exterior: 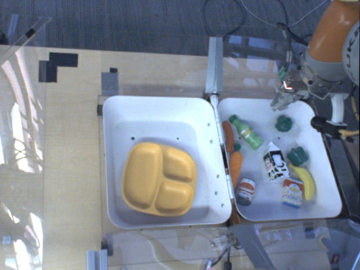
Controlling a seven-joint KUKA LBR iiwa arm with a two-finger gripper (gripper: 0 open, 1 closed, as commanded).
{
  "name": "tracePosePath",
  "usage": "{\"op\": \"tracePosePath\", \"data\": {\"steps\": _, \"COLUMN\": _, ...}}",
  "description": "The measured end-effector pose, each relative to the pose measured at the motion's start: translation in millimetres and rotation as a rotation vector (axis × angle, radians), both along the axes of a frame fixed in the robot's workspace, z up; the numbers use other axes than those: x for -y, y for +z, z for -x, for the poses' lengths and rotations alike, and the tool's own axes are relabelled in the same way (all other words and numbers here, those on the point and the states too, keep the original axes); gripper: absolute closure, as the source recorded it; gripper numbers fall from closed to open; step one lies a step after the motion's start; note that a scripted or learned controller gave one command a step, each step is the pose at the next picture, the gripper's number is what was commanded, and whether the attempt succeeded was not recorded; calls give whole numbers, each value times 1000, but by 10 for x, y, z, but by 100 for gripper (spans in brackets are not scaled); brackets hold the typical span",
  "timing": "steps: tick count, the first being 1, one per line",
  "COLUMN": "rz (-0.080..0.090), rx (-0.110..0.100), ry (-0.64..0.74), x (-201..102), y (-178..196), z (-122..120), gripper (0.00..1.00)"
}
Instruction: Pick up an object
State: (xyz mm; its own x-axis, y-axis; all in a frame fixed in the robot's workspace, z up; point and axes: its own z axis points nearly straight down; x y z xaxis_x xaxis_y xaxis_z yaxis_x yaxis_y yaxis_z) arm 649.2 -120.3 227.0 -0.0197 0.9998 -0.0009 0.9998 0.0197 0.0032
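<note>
A: Nearest us, what did we see in the right white plastic bin (332, 204)?

B: Along its front we saw a small tin can with a dark label (245, 190) and a little orange-and-white carton (292, 194). A yellow banana (304, 181) lay just beside that carton, touching it as far as we could judge.

A: And in the left white bin (115, 151)?

B: We found a yellow moulded plastic tray with three compartments (159, 178) lying flat on the floor.

A: Further back on the right?

B: We noted a black-and-white printed carton (274, 163) near the middle and a dark green lumpy toy (298, 155) beside it. An orange carrot (235, 165) and a brownish sausage-shaped piece (227, 135) lay against the left wall, and a green bottle with a pale label (245, 132) was tilted next to them.

A: Then the far corner?

B: A second dark green piece (284, 123) sat there. The metal two-finger gripper (284, 99) hung over the back rim, just above that piece and apart from it. Its fingers looked slightly parted with nothing between them, though we saw them poorly.
</note>
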Motion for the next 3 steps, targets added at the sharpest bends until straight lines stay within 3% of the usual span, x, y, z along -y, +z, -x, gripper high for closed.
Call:
{"op": "tracePosePath", "data": {"steps": 1, "rz": 0, "rx": -1, "ry": 0, "x": 0, "y": -4, "z": 1, "gripper": 0}}
{"op": "tracePosePath", "data": {"steps": 2, "rz": 0, "rx": -3, "ry": 44, "x": 442, "y": -1270, "z": 100, "gripper": 0}}
{"op": "tracePosePath", "data": {"steps": 3, "rz": 0, "rx": 1, "ry": 70, "x": 323, "y": -785, "z": -35, "gripper": 0}}
